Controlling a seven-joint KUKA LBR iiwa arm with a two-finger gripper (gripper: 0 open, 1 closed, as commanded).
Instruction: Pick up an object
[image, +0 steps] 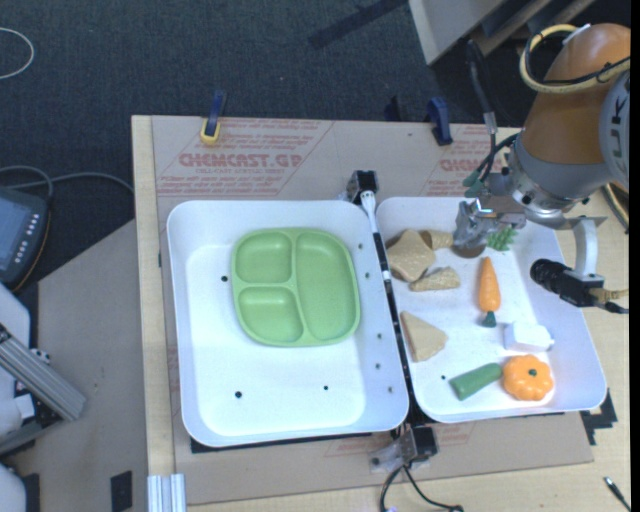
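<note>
My gripper (478, 236) hangs low over the back of the right bin (590, 350), just right of a tan bread piece (410, 255). A small green item (501, 238) peeks out at the gripper's right side; I cannot tell whether it is held. An orange carrot (487, 285) lies just in front of the gripper. Further forward are a second bread wedge (423, 335), a white block (527, 336), an orange pumpkin (527, 378) and a green vegetable (475, 380).
The left bin (200, 370) holds a green divided plate (295, 285). A smaller bread piece (435, 280) lies left of the carrot. A black part (560, 280) sticks in over the right bin's right rim. Clamps sit along the bench's back edge.
</note>
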